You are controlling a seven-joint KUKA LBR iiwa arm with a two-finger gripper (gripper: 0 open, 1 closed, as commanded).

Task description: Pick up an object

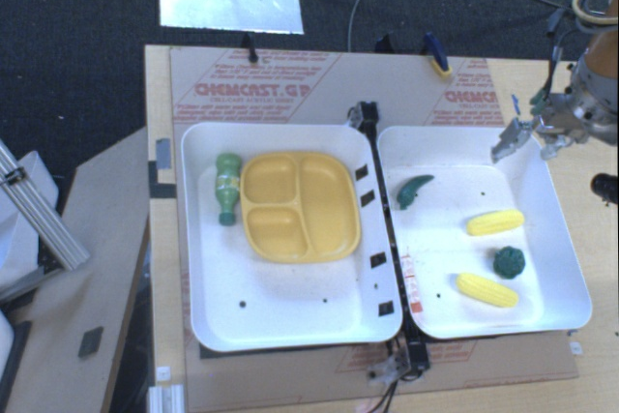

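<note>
Right now the end effector (pixel 530 138) hangs over the upper right edge of the right bin (pixel 571 237), w/ its fingers spread apart and nothing between them. The grey arm (pixel 592 92) comes in from the right side, an orange band just above the wrist.

In the right bin: a dark green pepper (pixel 414 190) near the upper left, close to the divider btwn bins; a yellow corn cob (pixel 495 223) mid-right; a green broccoli piece (pixel 509 261) just below it; a second corn cob (pixel 486 289) lower down, near the broccoli. All four lie on the bin floor, apart from the end effector.

In the left bin (pixel 208 305): a yellow divided tray (pixel 299 206) w/ three compartments, roughly centred, and a green bottle (pixel 227 188) lying just beside the tray's left edge.

Both bins sit on a cardboard sheet (pixel 290 82) printed in red, on the tabletop (pixel 106 208).
</note>
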